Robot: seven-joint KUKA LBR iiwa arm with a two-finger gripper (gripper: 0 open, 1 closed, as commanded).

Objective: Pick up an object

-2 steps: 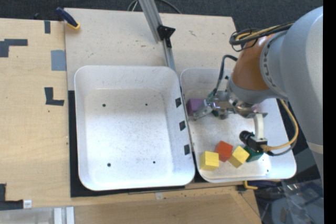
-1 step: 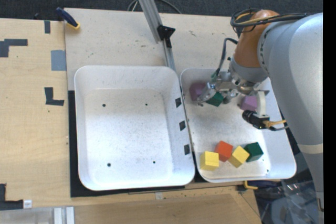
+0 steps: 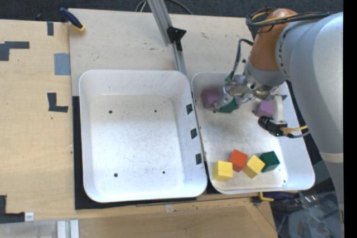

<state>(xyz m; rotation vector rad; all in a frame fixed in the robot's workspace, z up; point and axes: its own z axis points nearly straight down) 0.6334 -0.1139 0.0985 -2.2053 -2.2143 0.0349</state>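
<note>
Camera view – right bin (image 3: 295,175) holds coloured blocks (image 3: 248,163) (yellow, red, green).

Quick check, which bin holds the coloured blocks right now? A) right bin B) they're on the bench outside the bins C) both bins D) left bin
A: the yellow blocks, red block and green block sit along the near edge of the right bin, with a purple block farther up in it near the gripper.

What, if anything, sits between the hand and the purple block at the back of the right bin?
Nothing visible does. The hand is low in the right bin, right beside the purple block, with a dark green piece at its tips. The other blocks lie near the front edge.
</note>
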